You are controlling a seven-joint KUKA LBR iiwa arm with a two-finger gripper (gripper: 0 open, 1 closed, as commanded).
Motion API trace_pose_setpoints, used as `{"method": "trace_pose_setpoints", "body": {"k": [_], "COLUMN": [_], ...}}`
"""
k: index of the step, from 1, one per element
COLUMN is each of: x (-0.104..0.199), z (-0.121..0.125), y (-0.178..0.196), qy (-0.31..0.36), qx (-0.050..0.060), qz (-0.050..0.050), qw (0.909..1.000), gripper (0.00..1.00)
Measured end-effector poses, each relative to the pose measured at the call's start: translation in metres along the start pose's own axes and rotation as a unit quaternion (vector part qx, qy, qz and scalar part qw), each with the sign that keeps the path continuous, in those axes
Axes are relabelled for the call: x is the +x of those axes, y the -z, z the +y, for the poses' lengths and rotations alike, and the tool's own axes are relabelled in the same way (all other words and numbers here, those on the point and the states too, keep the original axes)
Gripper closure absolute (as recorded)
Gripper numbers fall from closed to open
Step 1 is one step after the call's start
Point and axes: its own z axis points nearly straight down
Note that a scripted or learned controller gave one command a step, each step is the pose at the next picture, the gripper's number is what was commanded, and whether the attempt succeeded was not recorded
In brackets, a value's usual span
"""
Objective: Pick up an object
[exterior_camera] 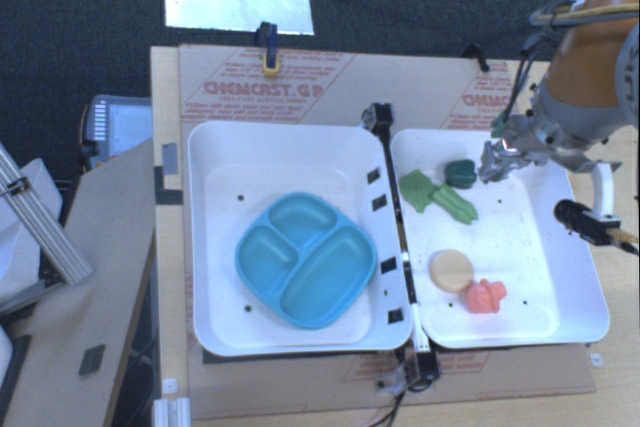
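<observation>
Dark green toy (460, 174) sits in the right bin (560, 315), near its back wall, just left of the gripper (492, 165). It looks small, light and rigid, probably smooth plastic that could slip, so a pinch across its narrow middle seems best. Whether the jaws are open or closed cannot be told, and nothing is visibly held. Nearby lie a light green toy (437, 196), a tan disc (451, 270) and a pink toy (485, 296); the left bin (215, 150) holds a blue divided plate (305, 258).
</observation>
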Motion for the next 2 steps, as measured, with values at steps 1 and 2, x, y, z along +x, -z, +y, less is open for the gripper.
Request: {"method": "trace_pose_setpoints", "body": {"k": [1,2], "x": [0.060,0.117], "z": [0.003,0.010], "y": [0.010,0.017], "qy": [0.001,0.001], "qx": [0.000,0.001], "qz": [0.001,0.001], "qw": [1.0000,1.0000], "gripper": [1.00,1.00]}}
